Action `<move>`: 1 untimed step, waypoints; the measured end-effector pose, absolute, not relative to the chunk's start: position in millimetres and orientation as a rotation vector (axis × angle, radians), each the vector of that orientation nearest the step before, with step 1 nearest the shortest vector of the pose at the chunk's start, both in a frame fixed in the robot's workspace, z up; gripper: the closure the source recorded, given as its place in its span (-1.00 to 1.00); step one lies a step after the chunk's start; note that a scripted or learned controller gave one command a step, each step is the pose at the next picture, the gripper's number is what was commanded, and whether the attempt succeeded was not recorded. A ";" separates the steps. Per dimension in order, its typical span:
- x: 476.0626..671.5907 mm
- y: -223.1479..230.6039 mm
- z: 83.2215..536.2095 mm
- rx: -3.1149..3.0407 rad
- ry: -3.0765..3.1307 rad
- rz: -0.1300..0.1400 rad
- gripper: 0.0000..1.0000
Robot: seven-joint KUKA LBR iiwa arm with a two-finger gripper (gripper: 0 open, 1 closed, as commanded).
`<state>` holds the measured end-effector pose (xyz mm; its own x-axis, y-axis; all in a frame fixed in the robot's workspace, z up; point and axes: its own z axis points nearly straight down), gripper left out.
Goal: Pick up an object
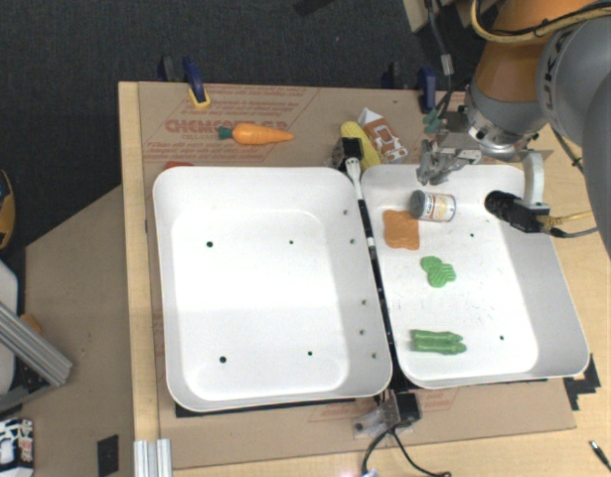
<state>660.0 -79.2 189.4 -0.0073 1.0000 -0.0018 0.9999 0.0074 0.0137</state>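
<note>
The gripper (pixel 439 167) hangs over the right bin's (pixel 543 306) far edge, just above a small tin can (pixel 432 206) lying on its side. Whether its jaws are spread cannot be told.

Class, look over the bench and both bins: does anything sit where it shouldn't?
Yes. A toy carrot lies on the cardboard behind the left bin, outside both bins. Several small items also sit outside, behind the bins' shared edge.
</note>
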 end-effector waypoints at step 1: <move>595.9 -135.7 152.5 2.233 2.218 -0.008 1.00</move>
